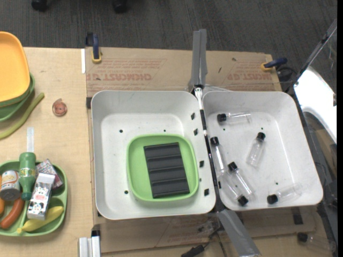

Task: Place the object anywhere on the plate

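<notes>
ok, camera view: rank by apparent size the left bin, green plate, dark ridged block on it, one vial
1. left bin
2. green plate
3. dark ridged block
4. vial; the vials look about alike, so any one ranks last.

Pale grey arm casing [315, 92], smooth, rounded

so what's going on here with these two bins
Nothing is being handled at this moment. The left bin holds a green plate with a dark ribbed block lying on it. The right bin holds several clear vials with black caps, scattered loose on its floor, and none of them is on the plate yet. Beside the bins, on the bench's left, sits a green tray of toy food.
</notes>
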`<act>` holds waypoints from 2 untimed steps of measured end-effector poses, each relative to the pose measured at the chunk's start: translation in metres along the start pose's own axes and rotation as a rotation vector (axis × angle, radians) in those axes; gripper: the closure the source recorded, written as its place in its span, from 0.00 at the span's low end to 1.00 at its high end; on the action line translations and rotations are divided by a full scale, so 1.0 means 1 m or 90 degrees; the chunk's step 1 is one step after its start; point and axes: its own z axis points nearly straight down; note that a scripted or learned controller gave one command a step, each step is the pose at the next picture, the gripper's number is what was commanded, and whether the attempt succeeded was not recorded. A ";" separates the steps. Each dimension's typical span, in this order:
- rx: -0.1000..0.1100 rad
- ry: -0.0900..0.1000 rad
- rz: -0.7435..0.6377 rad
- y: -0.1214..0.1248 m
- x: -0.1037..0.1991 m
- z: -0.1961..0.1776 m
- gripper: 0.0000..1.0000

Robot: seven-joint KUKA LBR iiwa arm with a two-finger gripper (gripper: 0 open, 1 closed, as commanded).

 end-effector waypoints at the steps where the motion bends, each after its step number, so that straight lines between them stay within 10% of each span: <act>1: 0.001 0.000 0.085 -0.009 -0.010 -0.004 0.00; 2: 0.001 0.000 0.136 -0.010 -0.009 -0.003 0.00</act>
